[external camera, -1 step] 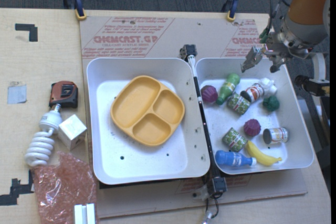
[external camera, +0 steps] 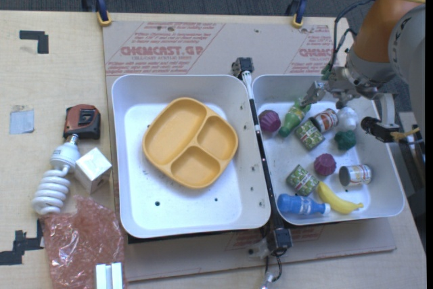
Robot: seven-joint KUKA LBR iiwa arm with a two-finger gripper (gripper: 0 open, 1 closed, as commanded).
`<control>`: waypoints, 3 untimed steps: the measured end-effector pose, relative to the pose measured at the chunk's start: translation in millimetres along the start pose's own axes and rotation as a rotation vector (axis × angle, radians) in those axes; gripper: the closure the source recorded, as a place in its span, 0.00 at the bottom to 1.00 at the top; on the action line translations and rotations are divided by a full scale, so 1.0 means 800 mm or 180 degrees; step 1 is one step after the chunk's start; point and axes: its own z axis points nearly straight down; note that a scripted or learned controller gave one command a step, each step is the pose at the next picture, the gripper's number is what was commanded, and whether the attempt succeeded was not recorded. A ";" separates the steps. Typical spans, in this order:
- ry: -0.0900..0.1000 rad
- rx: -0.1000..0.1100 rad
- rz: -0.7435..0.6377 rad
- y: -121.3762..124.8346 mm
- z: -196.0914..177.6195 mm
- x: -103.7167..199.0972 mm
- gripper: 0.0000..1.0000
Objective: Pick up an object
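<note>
The arm reaches over the right bin (external camera: 396,166) from the right side of the bench, its orange band (external camera: 385,27) up near the bin's far right corner, and the gripper (external camera: 316,93) hangs low over the far edge of that bin, just above the green bottle (external camera: 293,118). From where I stand the metal parts blur together, so I cannot tell how the jaws are set, and nothing shows between them. The right bin holds all the small things. Toward its far left lies a purple ball (external camera: 269,121), with the green bottle tilted just beside it. Next to that a small can with a red label (external camera: 325,120) lies on its side, a green box (external camera: 309,135) touching it on the near side, and a white lump (external camera: 347,119) and a dark green piece (external camera: 346,139) lie toward the right wall. In the middle sits a magenta ball (external camera: 325,164), with another green box (external camera: 302,179) near it and a silver can (external camera: 355,174) on its side by the right wall. Along the near edge lie a blue bottle (external camera: 302,206) and a yellow banana (external camera: 337,199), close together. The left bin (external camera: 135,206) carries a yellow divided plate (external camera: 190,142) in its middle. On the bench's left part lie a tape measure (external camera: 82,122), a spiral light bulb (external camera: 55,178) and a white cube (external camera: 93,167).
</note>
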 end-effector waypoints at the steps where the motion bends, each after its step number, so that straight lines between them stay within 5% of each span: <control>1: -0.0014 -0.0021 0.0008 -0.015 0.011 0.029 0.00; 2: 0.0005 0.0002 0.0005 -0.016 -0.001 0.031 1.00; 3: 0.0005 0.0002 0.0005 -0.016 -0.001 0.031 0.00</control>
